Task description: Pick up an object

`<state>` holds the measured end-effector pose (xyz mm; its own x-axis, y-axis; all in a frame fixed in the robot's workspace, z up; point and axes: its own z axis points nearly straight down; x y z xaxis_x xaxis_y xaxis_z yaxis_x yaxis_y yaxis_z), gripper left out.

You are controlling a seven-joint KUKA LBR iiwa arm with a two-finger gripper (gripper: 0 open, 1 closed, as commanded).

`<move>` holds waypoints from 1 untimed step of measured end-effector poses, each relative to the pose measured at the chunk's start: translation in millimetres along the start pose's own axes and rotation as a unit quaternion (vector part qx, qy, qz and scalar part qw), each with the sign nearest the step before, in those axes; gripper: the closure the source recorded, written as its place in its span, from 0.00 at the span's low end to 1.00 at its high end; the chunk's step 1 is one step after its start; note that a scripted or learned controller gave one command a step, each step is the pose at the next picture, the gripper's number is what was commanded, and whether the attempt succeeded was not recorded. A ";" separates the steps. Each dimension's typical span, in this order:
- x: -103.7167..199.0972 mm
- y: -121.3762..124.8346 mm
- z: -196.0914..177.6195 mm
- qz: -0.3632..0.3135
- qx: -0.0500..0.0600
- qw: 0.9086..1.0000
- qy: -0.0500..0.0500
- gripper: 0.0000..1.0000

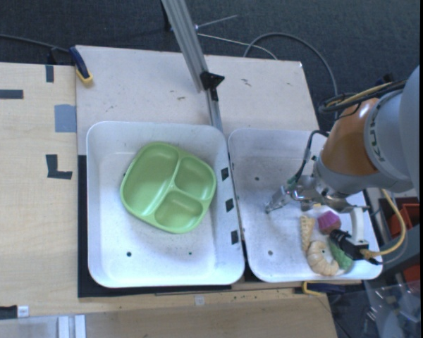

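Note:
My gripper [276, 203] hangs low over the middle of the right bin [257, 160], reaching in from the right above bare bin floor. Just to its right, near the bin's right wall, lie a small magenta block [329, 222], a knobbly tan toy [314, 248] and a green piece [342, 260] beside the tan toy's lower end. None of them touches the gripper. A light green divided plate [169, 186] lies tilted in the left bin [102, 210].
A grey metal pole [187, 37] slants down from the top to the ridge between the two bins. A blue and yellow clamp [81, 65] sits at the bench's back left corner. Cables loop behind the right bin.

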<state>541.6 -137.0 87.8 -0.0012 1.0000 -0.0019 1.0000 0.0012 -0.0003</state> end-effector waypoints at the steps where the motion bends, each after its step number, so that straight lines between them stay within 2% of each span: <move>1: 1.0 0.0 -11.3 0.000 0.001 1.000 0.001 1.00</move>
<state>541.6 -135.9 99.2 -0.0021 1.0000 0.0006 1.0000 0.0021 -0.0015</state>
